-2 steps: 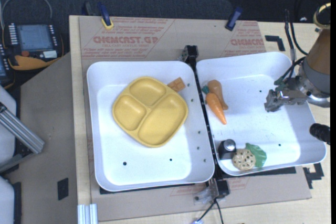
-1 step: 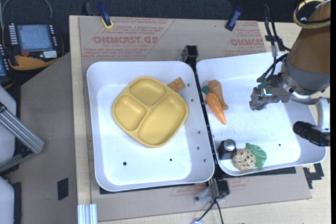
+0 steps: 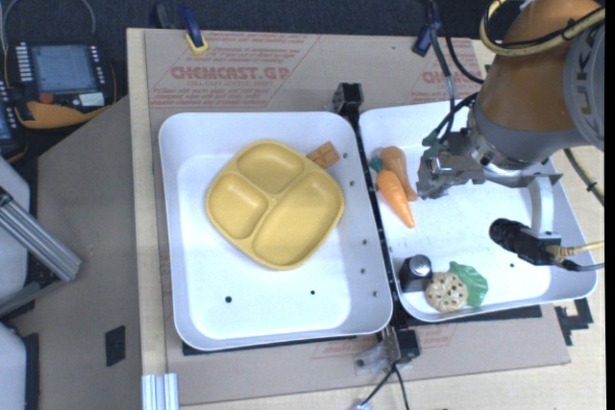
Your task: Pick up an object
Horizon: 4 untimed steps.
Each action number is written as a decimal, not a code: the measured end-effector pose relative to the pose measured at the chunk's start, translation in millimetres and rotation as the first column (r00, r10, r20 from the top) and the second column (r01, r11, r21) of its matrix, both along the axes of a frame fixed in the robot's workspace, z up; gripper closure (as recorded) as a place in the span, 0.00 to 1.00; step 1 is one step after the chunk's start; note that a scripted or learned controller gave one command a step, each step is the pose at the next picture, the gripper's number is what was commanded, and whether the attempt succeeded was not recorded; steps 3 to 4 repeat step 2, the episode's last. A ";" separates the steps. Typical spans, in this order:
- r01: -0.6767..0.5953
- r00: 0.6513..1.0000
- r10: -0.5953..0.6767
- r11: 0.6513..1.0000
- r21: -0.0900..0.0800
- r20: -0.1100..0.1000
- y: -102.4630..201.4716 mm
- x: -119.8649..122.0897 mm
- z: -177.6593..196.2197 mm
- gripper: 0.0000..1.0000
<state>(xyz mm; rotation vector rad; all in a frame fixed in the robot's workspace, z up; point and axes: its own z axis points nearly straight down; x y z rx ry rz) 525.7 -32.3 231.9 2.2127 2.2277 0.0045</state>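
This is a robotics lab or test cell, not a home or kitchen. A grey and orange industrial arm [image 3: 538, 82] trails loose cables over a bench [image 3: 288, 62] topped with a protective board still carrying printed maker's lettering, held by clamps [image 3: 195, 34] along its far edge. Two white bins [image 3: 183, 235] are bolted together at the bench's middle. A handheld control pendant [image 3: 60, 77] with a screen lies off the bench's left edge, beside aluminium framing [image 3: 38, 235], over dark carpet.
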 end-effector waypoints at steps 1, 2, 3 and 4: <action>0.000 1.000 0.000 1.000 0.000 -0.001 56.2 0.4 8.1 1.00; 0.005 1.000 -0.005 1.000 -0.001 -0.007 105.9 -3.1 -4.2 1.00; 0.005 1.000 -0.005 1.000 -0.001 -0.007 105.9 -3.1 -4.2 1.00; 0.005 1.000 -0.005 1.000 -0.001 -0.007 105.9 -3.1 -4.2 1.00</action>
